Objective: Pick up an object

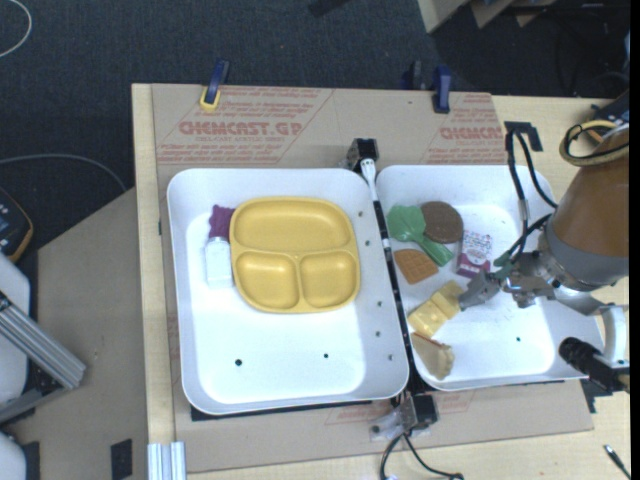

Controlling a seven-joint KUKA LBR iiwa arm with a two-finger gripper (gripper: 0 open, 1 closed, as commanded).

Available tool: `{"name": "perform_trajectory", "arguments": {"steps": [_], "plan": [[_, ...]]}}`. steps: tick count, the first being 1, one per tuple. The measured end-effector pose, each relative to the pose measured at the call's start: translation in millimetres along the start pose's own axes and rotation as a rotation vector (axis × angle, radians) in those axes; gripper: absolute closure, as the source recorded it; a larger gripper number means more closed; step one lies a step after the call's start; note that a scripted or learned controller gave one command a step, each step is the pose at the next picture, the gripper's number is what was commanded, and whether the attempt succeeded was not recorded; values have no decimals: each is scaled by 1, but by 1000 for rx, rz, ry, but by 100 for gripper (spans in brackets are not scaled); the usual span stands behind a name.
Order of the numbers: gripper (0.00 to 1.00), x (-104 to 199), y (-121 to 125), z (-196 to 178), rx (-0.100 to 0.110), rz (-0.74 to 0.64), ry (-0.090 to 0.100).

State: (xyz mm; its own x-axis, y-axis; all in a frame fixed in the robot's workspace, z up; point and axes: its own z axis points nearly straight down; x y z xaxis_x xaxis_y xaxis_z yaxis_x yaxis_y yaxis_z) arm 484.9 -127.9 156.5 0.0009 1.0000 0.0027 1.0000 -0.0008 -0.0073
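Objects for picking are sitting in the right bin, bunched toward its left edge: a green piece near the far left corner, a brown round disc touching it on the right, a small packet with pink and white print just right of the disc, an orange-brown wedge below the green piece, a pale yellow block further toward the near edge, and a tan crumpled piece by the near left corner. End effector is reaching in from the right edge of that bin, hovering low just beside the yellow block and below the packet; cannot tell from this angle how it is set or whether anything is in its grip. Arm is showing grey with the orange band over the bin's right edge. Left bin is carrying a yellow three-compartment tray in its far half, with a white bottle with a purple end lying just beside the tray's left side. Both bins are sitting side by side on the tabletop, touching along the middle.
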Motion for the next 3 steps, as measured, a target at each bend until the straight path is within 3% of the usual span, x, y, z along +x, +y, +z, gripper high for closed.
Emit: {"name": "perform_trajectory", "arguments": {"steps": [1, 2, 3], "plan": [[0, 5, 7, 47, -1, -1, 0], [0, 4, 9, 70, -14, 1, -5], [100, 4, 8, 61, -13, 2, -5]]}}
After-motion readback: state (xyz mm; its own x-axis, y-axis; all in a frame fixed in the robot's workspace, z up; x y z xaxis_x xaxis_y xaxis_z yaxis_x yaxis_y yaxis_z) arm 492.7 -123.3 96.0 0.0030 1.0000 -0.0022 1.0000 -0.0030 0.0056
